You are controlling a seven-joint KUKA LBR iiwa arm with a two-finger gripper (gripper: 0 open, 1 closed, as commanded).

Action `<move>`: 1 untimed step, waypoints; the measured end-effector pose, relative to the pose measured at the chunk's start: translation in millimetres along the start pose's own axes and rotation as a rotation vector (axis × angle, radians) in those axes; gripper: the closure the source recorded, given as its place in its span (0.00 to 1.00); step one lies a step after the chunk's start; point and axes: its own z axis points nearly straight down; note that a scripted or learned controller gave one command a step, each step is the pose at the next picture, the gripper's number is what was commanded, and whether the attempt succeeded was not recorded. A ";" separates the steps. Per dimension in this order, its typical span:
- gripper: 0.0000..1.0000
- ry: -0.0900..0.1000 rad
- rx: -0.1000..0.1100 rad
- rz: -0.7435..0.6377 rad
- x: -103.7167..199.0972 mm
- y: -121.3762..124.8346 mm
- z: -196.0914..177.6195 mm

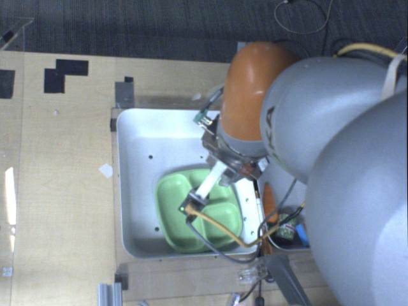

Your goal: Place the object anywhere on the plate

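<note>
Hand point(234, 169) hovered above pale-green divided plastic plate point(172, 203), shallow white bin point(137, 171) | grip: could not tell | no object seen on plate below hand; placement judged pending

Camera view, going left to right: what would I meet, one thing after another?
In order: black marks → left wall of the white bin → green plate lying in that bin → orange band → grey arm.
</note>
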 end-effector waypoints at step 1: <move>0.00 0.000 0.000 0.000 0.1 -0.3 0.1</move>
